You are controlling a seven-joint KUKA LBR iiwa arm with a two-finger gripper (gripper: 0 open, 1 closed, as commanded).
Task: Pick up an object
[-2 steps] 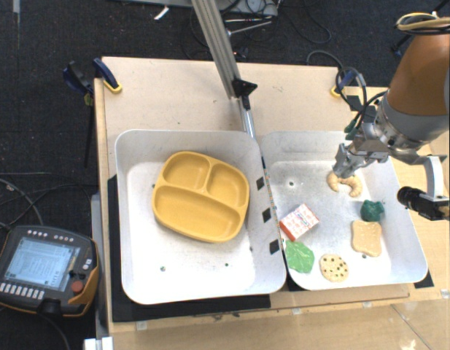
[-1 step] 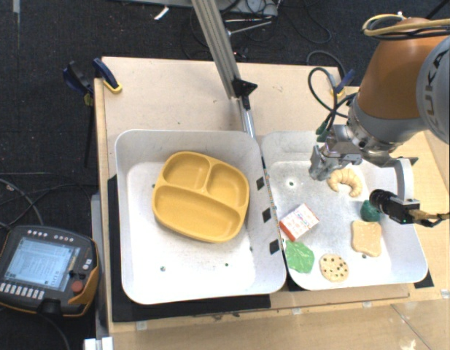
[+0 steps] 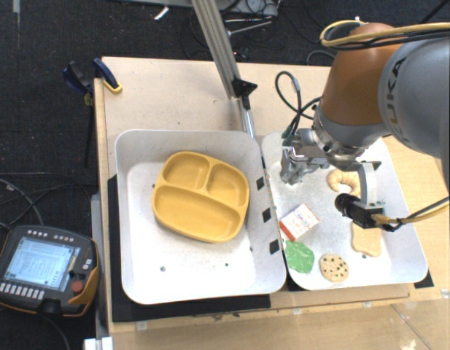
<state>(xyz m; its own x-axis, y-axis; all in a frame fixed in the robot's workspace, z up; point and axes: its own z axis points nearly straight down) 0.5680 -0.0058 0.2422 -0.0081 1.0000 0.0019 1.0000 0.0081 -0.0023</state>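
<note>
Pale wooden bench on dark floor, cables beyond. Two white bins: left bin holding a yellow divided plate; right bin holding a cookie, green piece, small carton. Gripper low over right bin's far left; grip state cannot be told. Teach pendant near left.

Divided plate in the left bin, small box, leaf piece and cookie in the right bin, end effector above its rear.
</note>
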